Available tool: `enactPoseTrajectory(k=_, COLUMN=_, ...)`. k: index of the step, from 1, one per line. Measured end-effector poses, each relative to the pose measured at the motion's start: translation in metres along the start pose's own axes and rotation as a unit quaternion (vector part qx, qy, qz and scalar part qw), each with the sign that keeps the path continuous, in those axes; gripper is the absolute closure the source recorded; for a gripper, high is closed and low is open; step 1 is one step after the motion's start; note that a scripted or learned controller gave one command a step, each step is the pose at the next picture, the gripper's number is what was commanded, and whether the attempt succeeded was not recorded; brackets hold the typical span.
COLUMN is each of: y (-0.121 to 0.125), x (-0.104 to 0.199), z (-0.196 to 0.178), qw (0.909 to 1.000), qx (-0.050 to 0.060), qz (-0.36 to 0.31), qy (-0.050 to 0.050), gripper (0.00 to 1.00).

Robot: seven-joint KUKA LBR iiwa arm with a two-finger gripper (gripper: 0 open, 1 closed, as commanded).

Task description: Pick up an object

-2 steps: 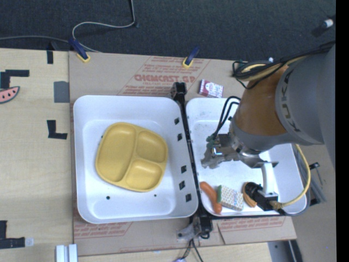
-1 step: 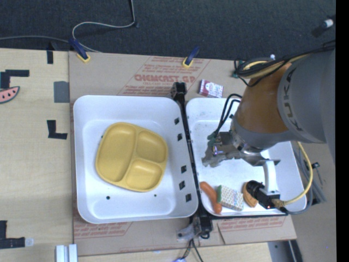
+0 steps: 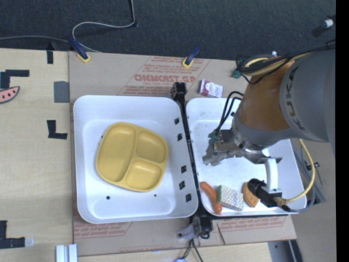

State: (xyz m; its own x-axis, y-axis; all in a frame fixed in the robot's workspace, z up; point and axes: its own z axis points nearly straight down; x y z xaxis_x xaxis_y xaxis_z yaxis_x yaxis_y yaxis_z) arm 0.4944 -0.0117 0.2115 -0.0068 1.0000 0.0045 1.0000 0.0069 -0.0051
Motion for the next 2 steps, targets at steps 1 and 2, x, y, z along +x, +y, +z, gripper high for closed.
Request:
enactPoseTrajectory(k=1, y=-0.0104, x=0.0781, z=-0.0029, qw=1.0, qx=-0.002, qz=0.002, qy=-0.002, gripper=1.0)
enactPoseTrajectory(k=2, y=-0.0102, x=0.0789, z=-0.0122, qw=1.0, qx=-0.001, qz=0.001, qy=-0.001, gripper=1.0)
